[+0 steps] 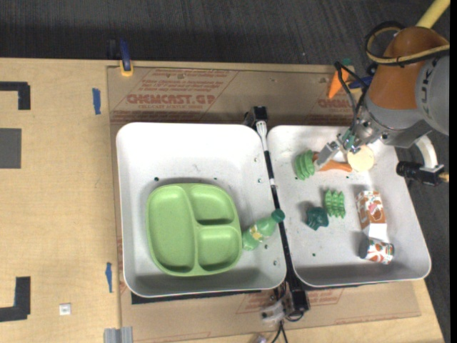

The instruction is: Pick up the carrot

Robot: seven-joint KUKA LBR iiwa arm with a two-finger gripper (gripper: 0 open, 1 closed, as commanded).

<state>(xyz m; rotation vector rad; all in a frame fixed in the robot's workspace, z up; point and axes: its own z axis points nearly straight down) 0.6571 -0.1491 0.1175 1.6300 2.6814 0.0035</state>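
The carrot lies in the far part of the right bin, its orange body pointing right and its green leafy top to the left. My gripper hangs just above the carrot's right end, under the orange-banded wrist. From this slanted view, I cannot tell whether it touches the carrot. A cream round piece sits right beside the carrot's tip, partly under the gripper.
The right bin also holds a ridged green item, a dark teal item and a red-and-white carton with another packet below it. A green divided plate fills the left bin. A green bottle leans by the divider.
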